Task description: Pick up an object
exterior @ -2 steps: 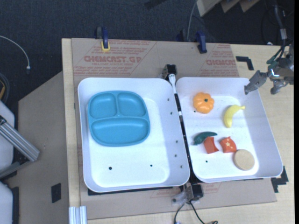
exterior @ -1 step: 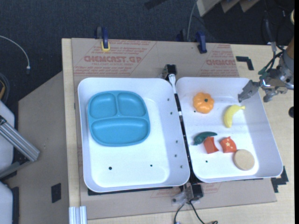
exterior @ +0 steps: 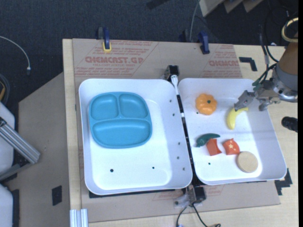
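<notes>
Across the top of the frame we read "CHEMCAST GP" in red on the brown board (exterior: pixel 142 56) beneath the two bins, repeated partly at upper right. At right of centre, in the right bin (exterior: pixel 274 141), we see a yellow banana (exterior: pixel 232 118), short and curved, lying just below the gripper (exterior: pixel 252 100). Its fingers are spread apart above the banana's upper end and hold nothing. Near it lie an orange pumpkin (exterior: pixel 206 104), a red piece with a green top (exterior: pixel 211 144), a red strawberry-like piece (exterior: pixel 231 146) and a tan disc (exterior: pixel 247 162). At centre left, the left bin (exterior: pixel 132 174) holds a blue divided plate (exterior: pixel 120 119).
</notes>
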Controlling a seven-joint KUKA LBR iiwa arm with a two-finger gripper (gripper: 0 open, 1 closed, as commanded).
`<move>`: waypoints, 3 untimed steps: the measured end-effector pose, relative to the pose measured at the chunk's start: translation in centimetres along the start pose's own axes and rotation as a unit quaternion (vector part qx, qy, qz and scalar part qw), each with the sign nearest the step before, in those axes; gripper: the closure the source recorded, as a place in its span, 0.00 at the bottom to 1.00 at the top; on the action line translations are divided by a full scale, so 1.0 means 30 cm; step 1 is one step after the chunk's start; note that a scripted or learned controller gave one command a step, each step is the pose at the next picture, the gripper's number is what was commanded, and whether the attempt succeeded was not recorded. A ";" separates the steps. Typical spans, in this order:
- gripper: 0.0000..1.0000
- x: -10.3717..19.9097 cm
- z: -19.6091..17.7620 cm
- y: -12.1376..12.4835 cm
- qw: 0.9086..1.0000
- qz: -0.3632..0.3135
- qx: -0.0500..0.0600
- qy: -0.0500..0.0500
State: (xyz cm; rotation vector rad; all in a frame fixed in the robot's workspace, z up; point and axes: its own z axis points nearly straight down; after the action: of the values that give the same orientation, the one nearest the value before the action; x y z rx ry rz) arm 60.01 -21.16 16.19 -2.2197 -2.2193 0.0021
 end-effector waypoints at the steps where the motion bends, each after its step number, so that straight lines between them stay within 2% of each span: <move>1: 0.00 0.031 0.176 0.015 1.000 -0.001 0.000 0.000; 2: 1.00 0.030 0.134 0.017 1.000 -0.001 -0.002 -0.001; 3: 1.00 0.048 -0.068 0.039 1.000 -0.001 -0.005 -0.002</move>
State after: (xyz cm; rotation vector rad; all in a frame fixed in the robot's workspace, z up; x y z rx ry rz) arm 61.20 -19.73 18.22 -2.2250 -2.2283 -0.0047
